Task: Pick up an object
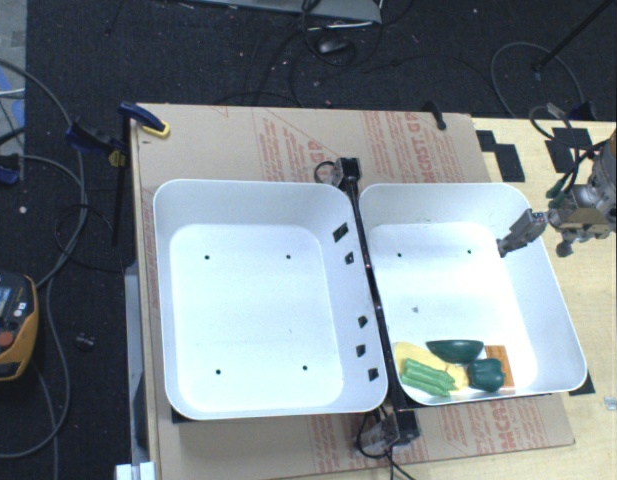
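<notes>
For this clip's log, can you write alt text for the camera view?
Two shallow white bins sit side by side on a bench; the right bin holds a cluster of green, yellow and orange objects in its near corner. The gripper hangs over that bin's far right edge, away from the cluster, beside the left bin.

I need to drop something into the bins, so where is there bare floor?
The left bin floor is bare from wall to wall. The right bin is bare across its far and middle floor; its near edge is crowded with the green objects.
</notes>
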{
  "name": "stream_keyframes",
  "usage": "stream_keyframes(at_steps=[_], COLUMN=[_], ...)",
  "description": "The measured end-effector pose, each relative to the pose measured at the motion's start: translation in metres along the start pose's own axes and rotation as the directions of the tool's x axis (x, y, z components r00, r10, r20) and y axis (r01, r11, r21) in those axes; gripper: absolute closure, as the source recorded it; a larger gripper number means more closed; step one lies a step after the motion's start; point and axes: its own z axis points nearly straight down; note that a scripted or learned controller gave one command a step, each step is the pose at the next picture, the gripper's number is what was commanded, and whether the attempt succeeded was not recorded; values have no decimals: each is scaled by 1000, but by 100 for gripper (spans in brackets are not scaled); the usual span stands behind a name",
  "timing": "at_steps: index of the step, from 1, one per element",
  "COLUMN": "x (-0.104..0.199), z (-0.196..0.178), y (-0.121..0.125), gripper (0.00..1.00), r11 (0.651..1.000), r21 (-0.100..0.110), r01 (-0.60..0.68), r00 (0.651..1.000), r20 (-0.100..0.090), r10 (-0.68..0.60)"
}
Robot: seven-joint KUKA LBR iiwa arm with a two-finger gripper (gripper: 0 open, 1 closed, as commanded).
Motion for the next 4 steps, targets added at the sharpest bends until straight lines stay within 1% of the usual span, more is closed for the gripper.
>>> stream_keyframes(at_steps=[1,2,3,4], x=[0,0,-18,13], z=[0,-10,35,12], y=[0,0,-23,-38], gripper=[0,100,100,100], r11=[1000,1000,998,1000], r21=[0,-1,3,-2], r01=[0,0,-70,-11], r00=[1000,1000,998,1000], r20=[0,0,-1,0], r10=[0,0,70,11])
